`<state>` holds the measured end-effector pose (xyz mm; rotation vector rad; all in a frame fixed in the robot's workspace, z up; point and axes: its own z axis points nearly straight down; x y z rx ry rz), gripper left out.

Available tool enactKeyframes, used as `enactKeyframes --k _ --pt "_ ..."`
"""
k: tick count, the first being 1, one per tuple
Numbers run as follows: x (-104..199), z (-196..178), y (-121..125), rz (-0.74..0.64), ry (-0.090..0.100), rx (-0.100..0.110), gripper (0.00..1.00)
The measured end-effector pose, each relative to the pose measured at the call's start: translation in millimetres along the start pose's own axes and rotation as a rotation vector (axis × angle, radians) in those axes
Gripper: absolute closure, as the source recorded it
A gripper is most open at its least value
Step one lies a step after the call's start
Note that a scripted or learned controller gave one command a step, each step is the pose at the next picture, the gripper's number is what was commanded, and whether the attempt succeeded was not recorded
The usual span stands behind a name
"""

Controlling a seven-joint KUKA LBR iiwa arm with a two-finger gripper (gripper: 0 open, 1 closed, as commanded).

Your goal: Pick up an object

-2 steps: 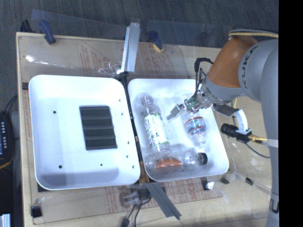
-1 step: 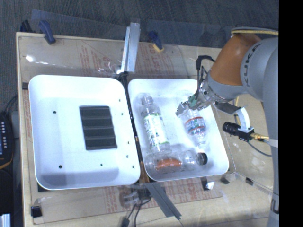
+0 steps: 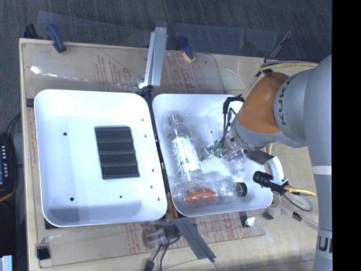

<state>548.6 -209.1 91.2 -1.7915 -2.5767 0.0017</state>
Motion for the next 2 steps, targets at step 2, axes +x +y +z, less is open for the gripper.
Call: enactKeyframes --k 2 --pt "0 -68 0 -0.136 -0.003 -0.003 0.0"
